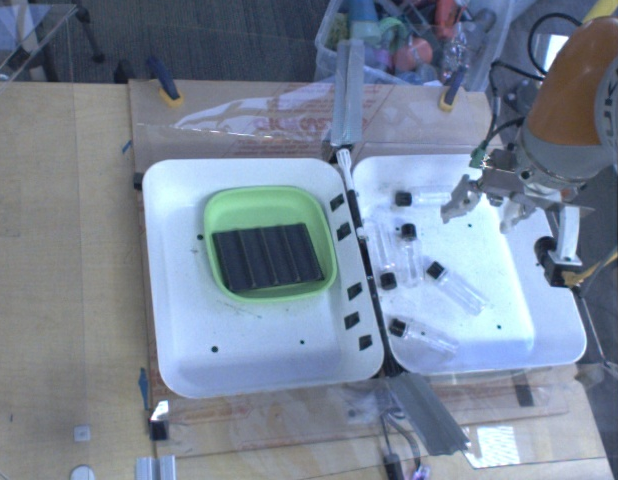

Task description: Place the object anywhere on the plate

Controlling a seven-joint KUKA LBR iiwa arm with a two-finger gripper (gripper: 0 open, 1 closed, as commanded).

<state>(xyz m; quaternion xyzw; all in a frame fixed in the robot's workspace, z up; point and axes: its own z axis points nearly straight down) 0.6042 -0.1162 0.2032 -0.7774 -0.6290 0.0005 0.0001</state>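
A green square plate (pixel 221 212) lies in the left bin (pixel 179 298). A dark ribbed block (pixel 267 256) rests flat on it. Several clear vials with black caps lie scattered in the right bin (pixel 549 318), among them one (pixel 451 284) near the middle and one (pixel 417 334) at the front. My gripper (pixel 486 208) hangs over the right bin's far right part. Its fingers are spread open with nothing between them, and the vials lie to its left and below it.
A row of black clips (pixel 351 268) runs along the wall between the two bins. A clear tub of colourful toys (pixel 419 13) stands behind the bins. Loose plastic film (pixel 279 118) lies at the back.
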